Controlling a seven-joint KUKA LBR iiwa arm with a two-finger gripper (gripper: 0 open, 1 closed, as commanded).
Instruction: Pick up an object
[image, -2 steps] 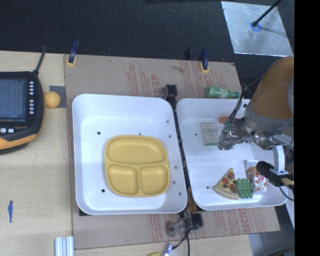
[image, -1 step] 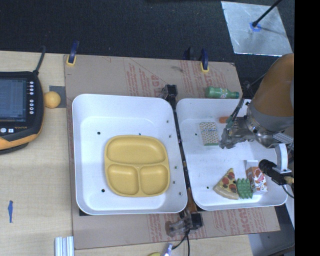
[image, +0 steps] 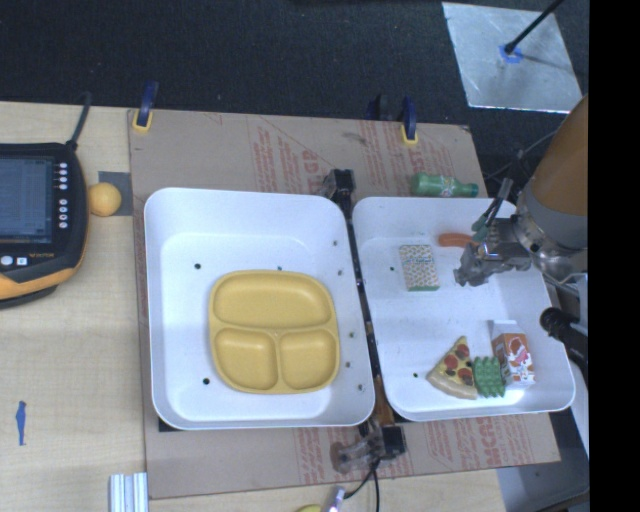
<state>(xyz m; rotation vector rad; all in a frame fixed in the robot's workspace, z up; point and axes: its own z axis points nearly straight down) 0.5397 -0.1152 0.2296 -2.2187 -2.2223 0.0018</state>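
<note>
Gripper (image: 478, 262) hovers low over right bin (image: 400, 395) near its far right corner, finger state unclear, nothing visibly grasped; small packet (image: 419, 267) lies just beside it, pizza slice (image: 455, 368) at near edge.

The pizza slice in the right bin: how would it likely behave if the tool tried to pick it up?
The pizza slice lies flat and thin on the bin floor, so fingers would probably struggle to get under it. It looks like a light toy, likely to slide when nudged. It touches the green piece, which may shift along with it.
</note>
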